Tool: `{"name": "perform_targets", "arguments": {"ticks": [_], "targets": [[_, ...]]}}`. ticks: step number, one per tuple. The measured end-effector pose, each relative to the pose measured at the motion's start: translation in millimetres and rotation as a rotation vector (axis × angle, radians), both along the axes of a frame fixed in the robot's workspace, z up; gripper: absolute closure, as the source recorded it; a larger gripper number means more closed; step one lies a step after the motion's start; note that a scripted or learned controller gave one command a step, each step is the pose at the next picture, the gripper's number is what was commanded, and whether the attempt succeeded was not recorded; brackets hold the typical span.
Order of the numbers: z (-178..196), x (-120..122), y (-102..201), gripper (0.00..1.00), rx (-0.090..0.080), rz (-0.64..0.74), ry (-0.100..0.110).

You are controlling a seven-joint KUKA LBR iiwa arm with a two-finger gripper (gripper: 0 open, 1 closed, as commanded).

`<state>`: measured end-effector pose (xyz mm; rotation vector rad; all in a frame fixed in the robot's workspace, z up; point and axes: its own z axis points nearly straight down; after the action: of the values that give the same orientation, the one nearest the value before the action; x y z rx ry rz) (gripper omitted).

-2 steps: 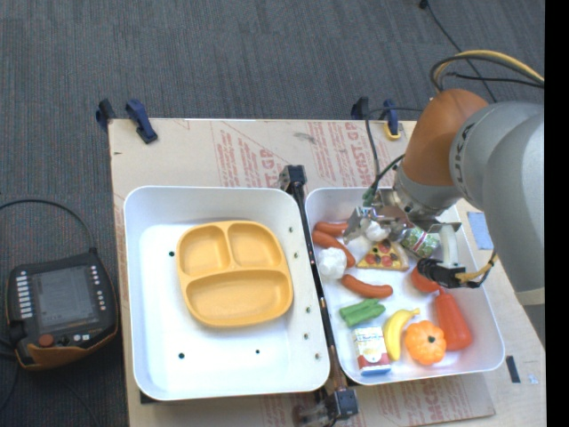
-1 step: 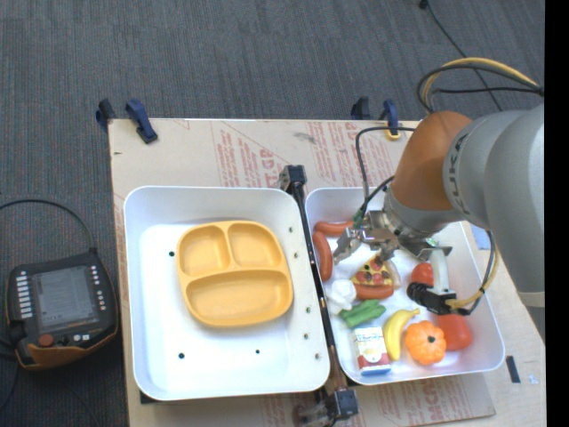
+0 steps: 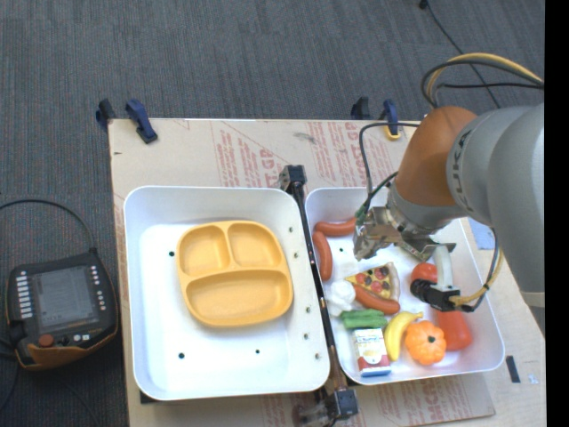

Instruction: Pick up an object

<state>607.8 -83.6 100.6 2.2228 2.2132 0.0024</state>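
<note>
Right now I am hanging over the right bin (image 3: 494, 350), my gripper (image 3: 377, 241) hovering above the upper left part of it, just above the pizza slice (image 3: 380, 280). From this slanted view I cannot tell how my gripper is set, and nothing is showing in its grasp. Beneath and around me the toys are lying crowded together: one sausage (image 3: 334, 228) near the bin's top wall, another sausage (image 3: 323, 254) lying along the left wall, a white piece (image 3: 341, 294) beside the pizza slice, a green bean pod (image 3: 363, 318), a banana (image 3: 399, 330), an orange (image 3: 426, 343) and a small carton (image 3: 370, 350) near the front wall. In the left bin (image 3: 160, 363) a yellow divided plate (image 3: 236, 269) is sitting by itself.
</note>
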Motion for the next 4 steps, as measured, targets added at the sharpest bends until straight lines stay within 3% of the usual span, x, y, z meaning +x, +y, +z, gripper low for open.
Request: {"name": "perform_targets", "arguments": {"ticks": [1,2,3,4], "targets": [[0,0,0,0.00,0.000,-0.001,0.001],[-14,-14,0,0.00,0.004,0.004,0.008],[-4,-14,0,1.00,0.005,0.000,0.010],[-4,-14,0,0.00,0.005,-0.001,0.010]]}}
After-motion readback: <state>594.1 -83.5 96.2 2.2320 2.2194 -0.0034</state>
